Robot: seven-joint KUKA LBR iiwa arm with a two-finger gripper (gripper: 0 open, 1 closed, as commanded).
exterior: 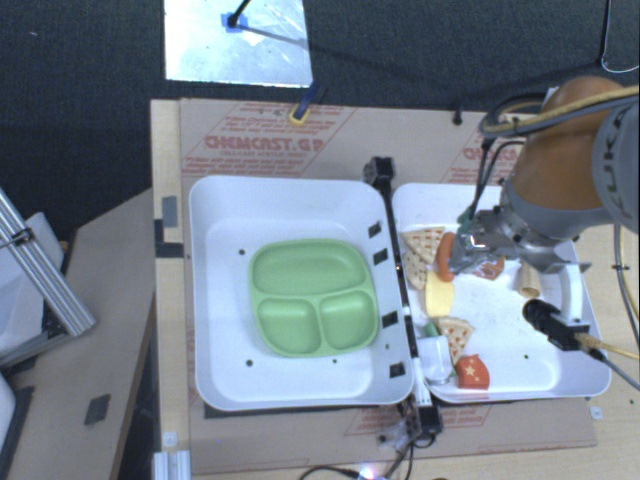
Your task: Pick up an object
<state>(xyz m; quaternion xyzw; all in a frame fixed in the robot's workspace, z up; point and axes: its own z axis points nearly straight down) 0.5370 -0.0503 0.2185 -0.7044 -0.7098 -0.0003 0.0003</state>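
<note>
Camera view: the gripper [468, 256] sits low in the right bin [575, 368], over a cluster of toy food. Its opening cannot be told. The yellow block [439, 295] lies just beside it at 7 o'clock, long axis running 12 to 6. The orange piece [445, 252] lies at 9 o'clock, touching or nearly so.

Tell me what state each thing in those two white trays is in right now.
Green divided plate: flat in the left bin, nothing on it.
Waffle piece: flat in the right bin.
Yellow block: lying flat, below the gripper.
Pizza slice: flat.
Tomato: loose near the front wall.
</note>
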